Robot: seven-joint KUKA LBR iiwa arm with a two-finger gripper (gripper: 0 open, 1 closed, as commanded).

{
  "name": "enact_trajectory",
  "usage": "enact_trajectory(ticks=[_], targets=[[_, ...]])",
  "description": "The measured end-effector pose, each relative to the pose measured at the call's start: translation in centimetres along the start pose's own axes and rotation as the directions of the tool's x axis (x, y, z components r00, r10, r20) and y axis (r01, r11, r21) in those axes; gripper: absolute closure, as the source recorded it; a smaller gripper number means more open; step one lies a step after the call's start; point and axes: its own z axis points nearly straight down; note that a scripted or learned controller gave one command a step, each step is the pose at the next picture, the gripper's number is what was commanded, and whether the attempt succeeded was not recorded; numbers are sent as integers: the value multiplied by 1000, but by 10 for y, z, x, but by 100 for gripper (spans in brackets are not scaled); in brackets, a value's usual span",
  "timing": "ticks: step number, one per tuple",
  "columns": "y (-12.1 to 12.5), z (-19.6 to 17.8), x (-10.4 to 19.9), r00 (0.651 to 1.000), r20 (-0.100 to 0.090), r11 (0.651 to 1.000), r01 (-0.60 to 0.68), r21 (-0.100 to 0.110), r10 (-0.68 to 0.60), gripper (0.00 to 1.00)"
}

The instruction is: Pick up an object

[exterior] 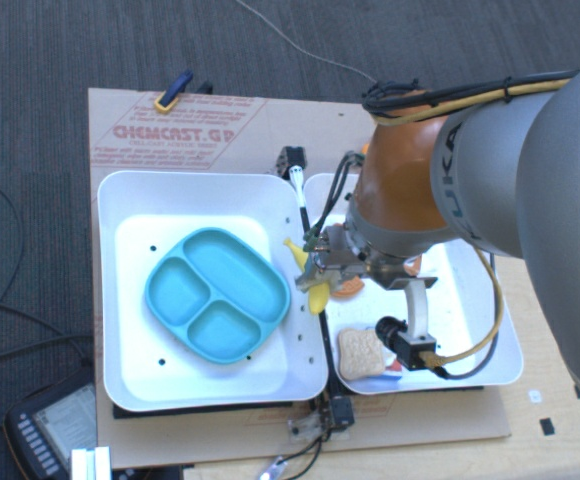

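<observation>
Left white bin (pixel 110 268) holds a light-blue three-compartment plastic plate (pixel 217 295). At the divider, a yellow banana-like piece (pixel 303 268) sits right by the gripper (pixel 322 266), mostly hidden; can't tell its grip. A tan sponge-like block (pixel 359 352) lies in the right bin (pixel 505 353).

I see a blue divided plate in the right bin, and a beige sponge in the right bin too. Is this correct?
Not quite. In the camera view the blue divided plate lies in the left bin, not the right one. The beige sponge is indeed in the right bin.
</observation>
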Motion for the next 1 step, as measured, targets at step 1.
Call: enact_trajectory(ticks=[1], targets=[[1, -10, 0, 1000, 1, 1000, 1, 0, -1, 100]])
